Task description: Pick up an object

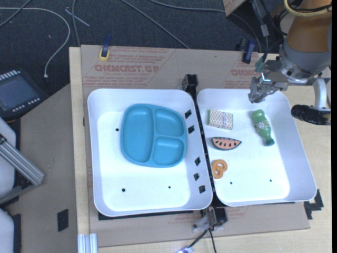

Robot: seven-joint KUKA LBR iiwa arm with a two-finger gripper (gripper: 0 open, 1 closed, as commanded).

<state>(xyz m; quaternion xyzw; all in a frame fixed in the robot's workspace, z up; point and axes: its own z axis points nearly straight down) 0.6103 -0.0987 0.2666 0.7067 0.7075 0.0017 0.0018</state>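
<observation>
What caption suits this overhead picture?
Gripper above green bottle; watermelon slice and pretzel nearby.

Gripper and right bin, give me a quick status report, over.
Gripper above right bin far edge, holding nothing seen. Green bottle lies just below it, untouched. Watermelon slice, pretzel, patterned packet nearby, not blocking.

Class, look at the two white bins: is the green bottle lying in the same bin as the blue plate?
No: the green bottle lies in the right bin, while the blue plate sits in the left bin.

camera: fixed overhead | slanted down | both bins [100,157] framed | seemingly mid-range
</observation>
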